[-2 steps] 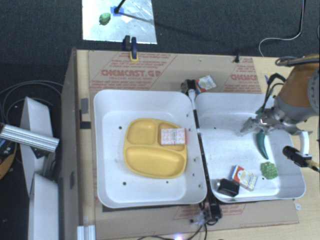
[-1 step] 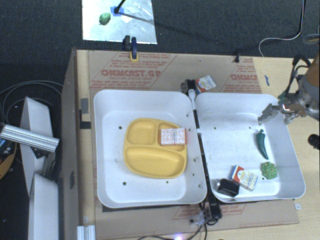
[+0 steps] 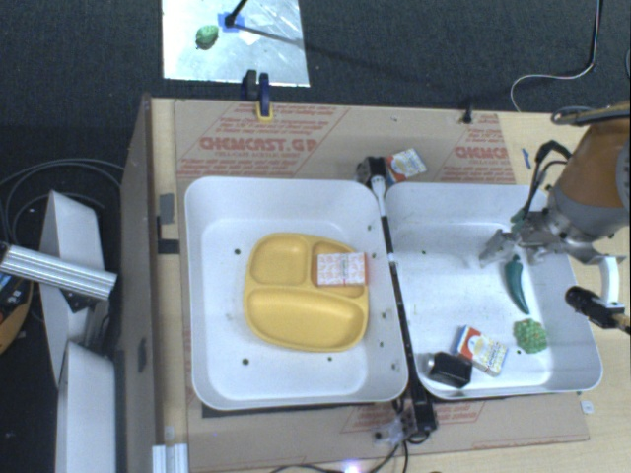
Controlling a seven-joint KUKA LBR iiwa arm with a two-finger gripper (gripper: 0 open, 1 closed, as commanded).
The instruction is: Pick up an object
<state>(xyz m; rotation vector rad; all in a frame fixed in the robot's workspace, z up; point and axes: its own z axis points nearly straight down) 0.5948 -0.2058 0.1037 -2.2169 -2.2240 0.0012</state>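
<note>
My gripper (image 3: 514, 246) hangs over the right bin (image 3: 434, 264), near its far right side, under the arm's orange band (image 3: 601, 166). A teal, pepper-shaped object (image 3: 518, 284) lies directly below the gripper, its upper end at the gripper's tip. Whether the two touch is unclear. Further toward the front lie a green, bumpy object (image 3: 530, 335), a small red and white carton (image 3: 482, 350) and a black object (image 3: 451, 370). In the left bin (image 3: 212, 264) a yellow divided plate (image 3: 296, 308) carries a small patterned box (image 3: 341, 268).
A ridge (image 3: 391, 284) separates the two bins. A small packet (image 3: 405, 164) lies on the cardboard behind them. A black arm part (image 3: 595, 306) juts over the right bin's right rim. Metal rails (image 3: 59, 270) and cables lie left of the bench.
</note>
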